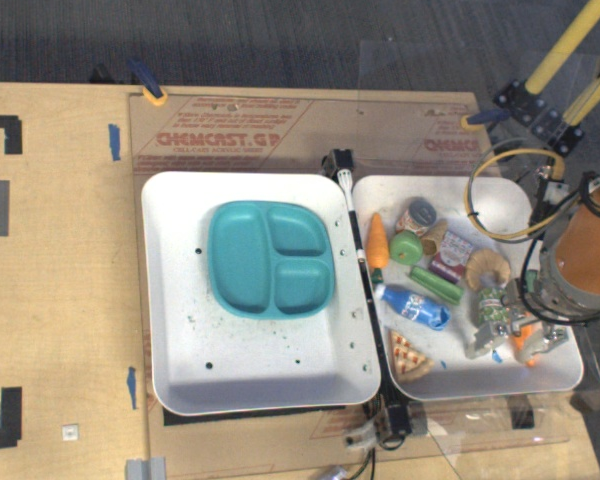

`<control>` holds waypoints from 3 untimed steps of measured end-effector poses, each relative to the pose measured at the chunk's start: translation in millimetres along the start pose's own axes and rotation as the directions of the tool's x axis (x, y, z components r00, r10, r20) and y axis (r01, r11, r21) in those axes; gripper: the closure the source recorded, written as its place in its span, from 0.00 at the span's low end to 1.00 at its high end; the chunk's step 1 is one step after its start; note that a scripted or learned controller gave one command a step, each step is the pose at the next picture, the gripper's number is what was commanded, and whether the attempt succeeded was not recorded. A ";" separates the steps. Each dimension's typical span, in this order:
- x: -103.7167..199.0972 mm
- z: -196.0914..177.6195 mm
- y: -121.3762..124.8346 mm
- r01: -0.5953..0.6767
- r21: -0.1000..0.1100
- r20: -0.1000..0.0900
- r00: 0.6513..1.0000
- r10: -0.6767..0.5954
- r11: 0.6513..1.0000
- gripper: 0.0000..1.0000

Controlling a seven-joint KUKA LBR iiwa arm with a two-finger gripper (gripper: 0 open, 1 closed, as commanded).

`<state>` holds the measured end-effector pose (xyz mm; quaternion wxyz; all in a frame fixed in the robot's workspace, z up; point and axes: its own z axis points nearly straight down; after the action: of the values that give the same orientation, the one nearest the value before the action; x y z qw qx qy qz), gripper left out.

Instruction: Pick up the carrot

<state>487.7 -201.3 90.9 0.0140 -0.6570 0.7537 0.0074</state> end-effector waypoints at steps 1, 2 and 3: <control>-1.6 0.4 5.0 0.326 -0.016 0.007 0.945 -0.326 0.945 0.00; -3.2 0.7 5.8 0.461 -0.017 0.003 0.887 -0.461 0.887 0.00; 0.8 -10.1 0.4 0.458 -0.004 -0.012 0.889 -0.458 0.889 1.00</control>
<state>487.1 -202.4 101.0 0.0104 -0.8163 0.5775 0.0002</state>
